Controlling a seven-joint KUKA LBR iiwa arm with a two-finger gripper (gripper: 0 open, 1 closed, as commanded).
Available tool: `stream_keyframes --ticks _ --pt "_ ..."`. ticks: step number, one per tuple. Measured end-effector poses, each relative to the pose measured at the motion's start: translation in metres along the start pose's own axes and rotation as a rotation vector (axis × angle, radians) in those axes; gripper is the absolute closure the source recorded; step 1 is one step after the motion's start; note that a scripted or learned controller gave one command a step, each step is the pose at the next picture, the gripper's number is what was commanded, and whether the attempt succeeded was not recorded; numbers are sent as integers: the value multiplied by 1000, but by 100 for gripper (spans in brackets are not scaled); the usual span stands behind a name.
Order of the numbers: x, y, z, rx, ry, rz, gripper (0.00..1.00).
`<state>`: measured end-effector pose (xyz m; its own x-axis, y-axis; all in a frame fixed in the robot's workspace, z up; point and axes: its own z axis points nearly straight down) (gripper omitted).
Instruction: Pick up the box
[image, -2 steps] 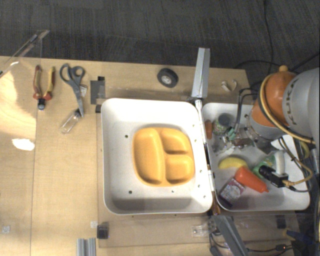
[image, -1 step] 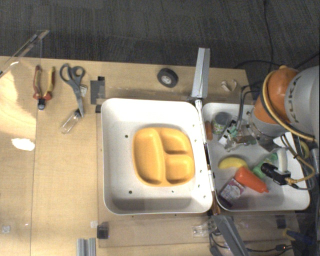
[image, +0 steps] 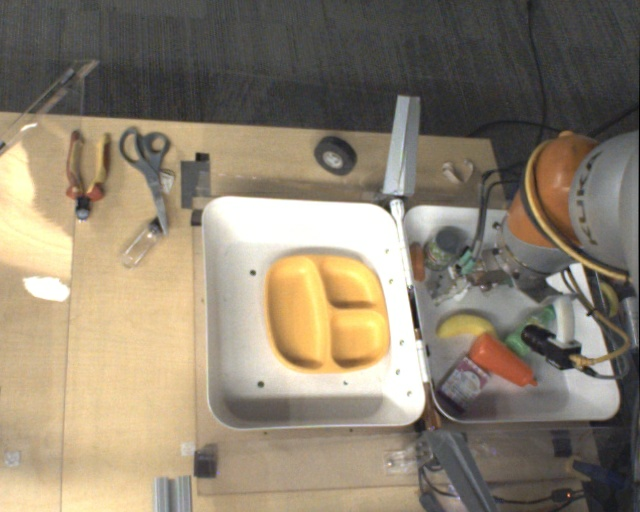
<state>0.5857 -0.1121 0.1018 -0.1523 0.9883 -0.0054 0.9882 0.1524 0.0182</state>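
Reaching in from the right, the gripper (image: 462, 275) hovers above the right bin (image: 600, 405), grip unclear

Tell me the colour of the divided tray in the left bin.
Yellow-orange: the divided tray is one plain colour, with no pattern, seen clearly in the camera view against the white left bin.

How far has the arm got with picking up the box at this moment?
Done: the grey arm's two-finger gripper has reached into the right white bin, near its upper left. In hand: nothing visible between its fingers. Left: the small purple box lies at the bin's lower left, beside the orange carrot-shaped toy and below the yellow banana-shaped toy, apart from the gripper. The whole approach, grasp and lift remain.
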Motion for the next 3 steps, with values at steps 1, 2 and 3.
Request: stream_keyframes --ticks 1,2,3 --pt "14 27 12 21 0 -58 0" --pt "1 58 14 96 18 48 0" --pt "-1 65 5 56 5 43 100"
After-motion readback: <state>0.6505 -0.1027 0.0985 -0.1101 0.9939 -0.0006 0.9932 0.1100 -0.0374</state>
